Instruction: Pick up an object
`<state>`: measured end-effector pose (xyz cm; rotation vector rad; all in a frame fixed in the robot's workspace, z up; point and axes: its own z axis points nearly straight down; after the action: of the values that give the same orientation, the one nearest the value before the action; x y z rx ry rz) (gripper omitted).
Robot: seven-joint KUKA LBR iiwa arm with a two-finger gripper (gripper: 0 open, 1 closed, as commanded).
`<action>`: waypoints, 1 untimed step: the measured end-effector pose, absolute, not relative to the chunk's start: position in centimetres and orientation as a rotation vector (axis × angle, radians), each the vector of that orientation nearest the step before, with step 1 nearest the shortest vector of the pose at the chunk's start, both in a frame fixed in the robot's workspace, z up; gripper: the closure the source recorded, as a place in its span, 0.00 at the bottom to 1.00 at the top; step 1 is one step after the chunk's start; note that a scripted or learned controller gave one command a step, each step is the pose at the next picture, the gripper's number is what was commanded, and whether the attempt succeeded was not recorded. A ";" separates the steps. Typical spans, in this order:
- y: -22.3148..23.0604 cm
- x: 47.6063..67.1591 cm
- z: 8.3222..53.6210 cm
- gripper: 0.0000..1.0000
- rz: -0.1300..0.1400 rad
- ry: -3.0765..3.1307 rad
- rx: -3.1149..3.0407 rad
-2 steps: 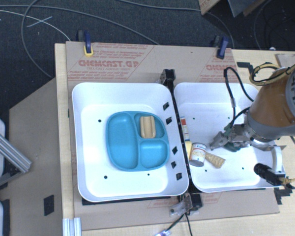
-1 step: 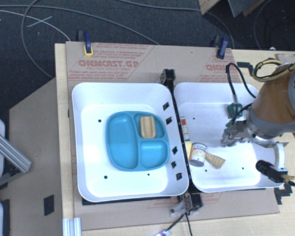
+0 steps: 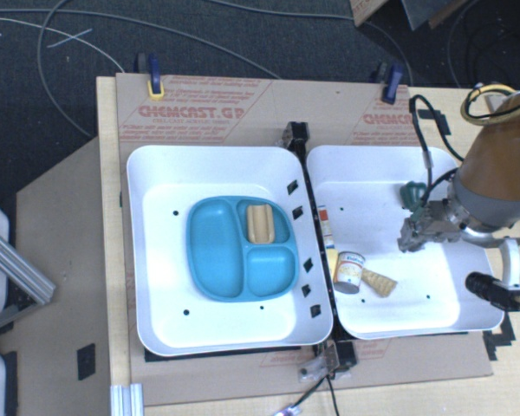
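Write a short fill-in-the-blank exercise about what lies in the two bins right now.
1. The blue divided plate sits in the ___ bin.
2. The tan block lies in the plate's upper-___ compartment.
3. The small can lies in the right bin, touching a tan ___.
4. The gripper hovers over the ___ bin.

Missing words: left; right; wedge; right
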<state>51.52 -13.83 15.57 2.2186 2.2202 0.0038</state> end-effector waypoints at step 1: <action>-14.4 52.1 20.2 1.00 0.005 2.218 2.217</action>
<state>52.15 -14.38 20.19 2.2166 2.2183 0.0050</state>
